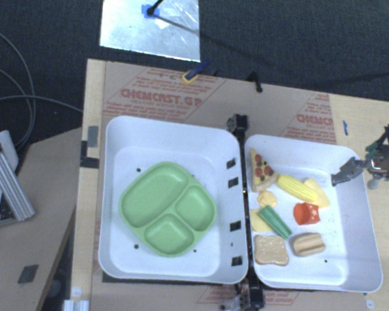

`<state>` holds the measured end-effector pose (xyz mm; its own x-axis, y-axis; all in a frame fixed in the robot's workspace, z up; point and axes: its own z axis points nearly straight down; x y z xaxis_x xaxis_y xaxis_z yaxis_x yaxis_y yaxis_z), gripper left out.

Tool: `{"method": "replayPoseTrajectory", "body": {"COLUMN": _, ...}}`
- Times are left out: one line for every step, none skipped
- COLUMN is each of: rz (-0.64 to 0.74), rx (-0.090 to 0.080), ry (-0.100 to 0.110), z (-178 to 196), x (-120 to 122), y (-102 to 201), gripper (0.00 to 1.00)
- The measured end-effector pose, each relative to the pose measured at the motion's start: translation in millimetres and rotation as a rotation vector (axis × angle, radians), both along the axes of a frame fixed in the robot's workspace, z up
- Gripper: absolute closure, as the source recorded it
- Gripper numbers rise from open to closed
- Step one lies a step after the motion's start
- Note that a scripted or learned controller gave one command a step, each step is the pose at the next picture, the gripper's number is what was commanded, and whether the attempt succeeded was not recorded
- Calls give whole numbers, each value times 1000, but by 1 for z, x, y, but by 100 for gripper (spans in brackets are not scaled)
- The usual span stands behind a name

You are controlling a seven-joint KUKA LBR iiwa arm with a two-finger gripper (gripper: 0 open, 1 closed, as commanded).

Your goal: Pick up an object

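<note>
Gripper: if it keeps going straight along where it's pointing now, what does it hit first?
The gripper points left and down, over the right bin's rim. On that line the corn cob likely comes first, though its height above the bin is unclear from this slanted view.

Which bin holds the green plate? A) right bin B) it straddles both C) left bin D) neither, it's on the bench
C: the green plate lies flat inside the left bin, while the right bin holds the toy food, such as the corn and the bread slice.
</note>
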<state>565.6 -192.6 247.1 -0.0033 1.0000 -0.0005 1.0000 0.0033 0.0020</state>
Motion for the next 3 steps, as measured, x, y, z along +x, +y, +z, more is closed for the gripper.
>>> {"method": "replayPoseTrajectory", "body": {"rz": -5, "rx": 3, "ry": 8, "z": -170, "x": -49, "y": -5, "gripper": 0}}
{"method": "replayPoseTrajectory", "body": {"rz": -2, "rx": 2, "ry": 2, "z": -154, "x": -79, "y": -14, "gripper": 0}}
{"method": "replayPoseTrajectory", "body": {"rz": 3, "rx": 1, "ry": -4, "z": -162, "x": 2, "y": -12, "gripper": 0}}
